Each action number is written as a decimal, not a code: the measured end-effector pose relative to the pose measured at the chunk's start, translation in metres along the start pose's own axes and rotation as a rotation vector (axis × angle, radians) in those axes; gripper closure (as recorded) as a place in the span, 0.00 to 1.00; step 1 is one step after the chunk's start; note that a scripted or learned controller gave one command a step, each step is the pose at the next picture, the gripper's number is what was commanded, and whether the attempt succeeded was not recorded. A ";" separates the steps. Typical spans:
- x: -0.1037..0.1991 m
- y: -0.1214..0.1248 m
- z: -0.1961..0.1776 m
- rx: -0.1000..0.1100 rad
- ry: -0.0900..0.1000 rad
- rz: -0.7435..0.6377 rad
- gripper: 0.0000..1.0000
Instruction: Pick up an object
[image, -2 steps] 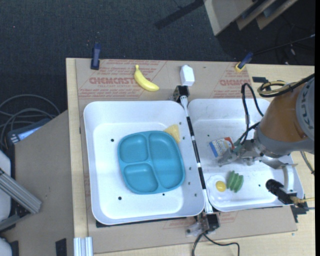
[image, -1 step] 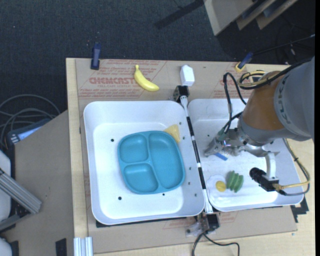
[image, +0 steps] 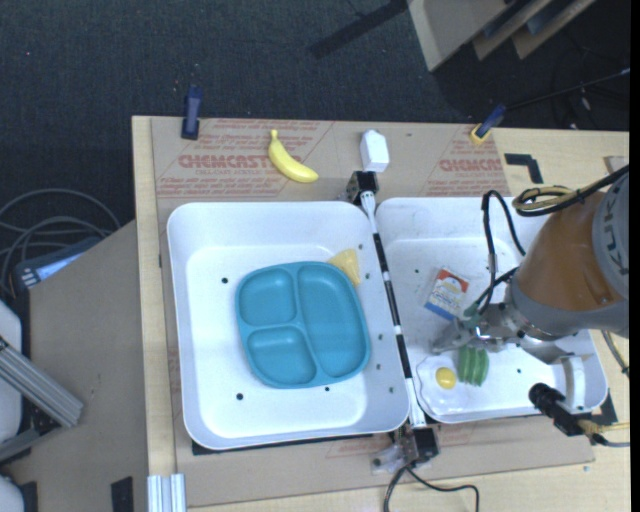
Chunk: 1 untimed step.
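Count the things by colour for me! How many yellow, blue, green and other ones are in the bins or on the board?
Yellow: 3, the banana on the board, a yellow piece by the tray, a small yellow thing in the right bin.
Blue: 1, the divided tray.
Green: 1, a green object under the hand.
Mixed colours: 1, a small packet.
Total: 6

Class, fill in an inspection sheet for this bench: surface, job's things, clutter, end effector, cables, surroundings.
Surface: cardboard-topped bench bearing left bin and right bin.
Job's things: green object, fried-egg toy and small packet in right bin.
Clutter: blue divided plate and yellow piece in left bin; banana on bench.
End effector: low over green object; grasp unclear.
Cables: black cable along arm.
Surroundings: dark carpet.
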<state>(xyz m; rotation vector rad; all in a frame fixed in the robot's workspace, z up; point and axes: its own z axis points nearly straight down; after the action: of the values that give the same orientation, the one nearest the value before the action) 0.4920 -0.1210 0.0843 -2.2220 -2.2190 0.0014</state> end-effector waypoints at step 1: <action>0.000 0.000 -0.010 -0.002 0.000 0.001 1.00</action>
<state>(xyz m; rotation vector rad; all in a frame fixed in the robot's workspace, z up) 0.4924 -0.1205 0.0940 -2.2236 -2.2193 -0.0004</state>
